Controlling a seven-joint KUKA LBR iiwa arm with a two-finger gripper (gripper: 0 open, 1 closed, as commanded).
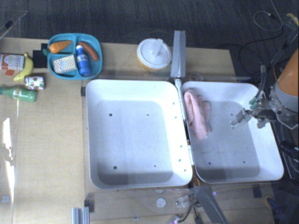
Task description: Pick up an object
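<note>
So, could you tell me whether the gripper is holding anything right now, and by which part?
Nothing is held. The gripper hangs over bare floor in the right bin, apart from the pink cloth lying by that bin's left wall.

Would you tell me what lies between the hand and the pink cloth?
Camera view: bare white bin floor between the hand and the pink cloth.
</note>
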